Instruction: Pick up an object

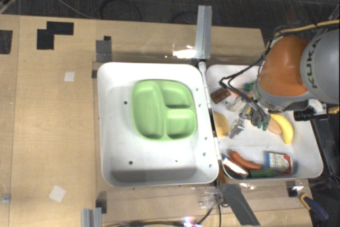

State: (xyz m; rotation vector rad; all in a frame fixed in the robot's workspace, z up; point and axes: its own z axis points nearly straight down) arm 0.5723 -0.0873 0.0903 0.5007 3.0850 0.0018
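Closest to the lens: grey arm [319,69] with its fat orange band, coming in from the right edge of the frame and hanging over the right bin [317,170]. Down at its tip, the tool [240,124], angled toward lower left over the middle-left part of that bin, with a tangle of black cable around it. Honestly can't tell if apart or together, too small and cluttered at that spot. Nothing visibly clamped in it either.

Pickable stuff, all in the right bin:
- banana [282,127], just right of the tool, partly tucked under the wrist
- pale yellow piece [220,125], just left of the tool, up against the bin's left wall
- small brown block [219,95], higher up near the same wall
- reddish sausage-looking thing [243,160] along the lower edge
- little labelled bottle [278,161] lying on its side, right of the sausage, with something green [264,173] just below the two

Over in the left bin [114,167]: green divided tray [162,109], sitting roughly centre, well apart from the tool.

Around it all, light wooden table [48,130], with black patches [53,33] at upper left and a grey metal post [204,29] standing between the two bins at the top.
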